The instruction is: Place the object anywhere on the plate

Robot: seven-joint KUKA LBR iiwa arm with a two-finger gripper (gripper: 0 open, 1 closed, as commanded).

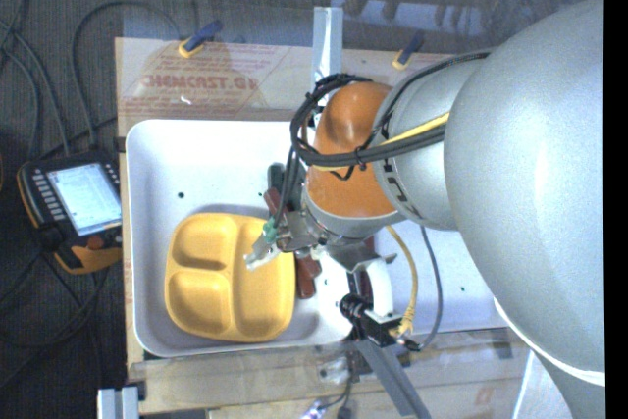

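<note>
A yellow plate (221,280) with several compartments lies in the front left of the left white bin (167,152). My gripper (285,245) hangs under the orange wrist band (343,162), right at the plate's right edge. A small pale green and white thing (260,248) shows at the gripper's tip, over the plate's right rim; whether it is held I cannot tell. A dark red-brown piece (307,275) sticks down just right of the plate, below the wrist.
The arm's big grey body (520,182) covers most of the right bin. Cables (407,294) loop below the wrist. A handheld control pendant (74,201) lies on the floor left of the bench. Two clamps (201,36) sit on the bench's back edge.
</note>
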